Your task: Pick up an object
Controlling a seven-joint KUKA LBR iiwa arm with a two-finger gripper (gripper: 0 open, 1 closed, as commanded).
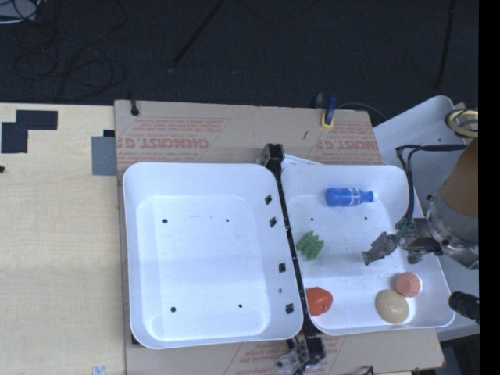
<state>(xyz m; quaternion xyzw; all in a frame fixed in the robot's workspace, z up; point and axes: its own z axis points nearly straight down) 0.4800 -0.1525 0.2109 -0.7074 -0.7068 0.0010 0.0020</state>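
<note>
The pink ball (408,284) lies at the lower right of the frame in the right bin (353,323), touching the cream ball (392,306). The gripper (380,250) hangs just up and left of it, fingers spread and holding nothing. A descent from here likely lands on bare floor (or nudges a ball away). The red object (318,300), green toy (311,244) and blue bottle (348,197) sit farther left.

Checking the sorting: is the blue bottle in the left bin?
No, the blue bottle lies on its side in the right bin, near its far wall.
</note>
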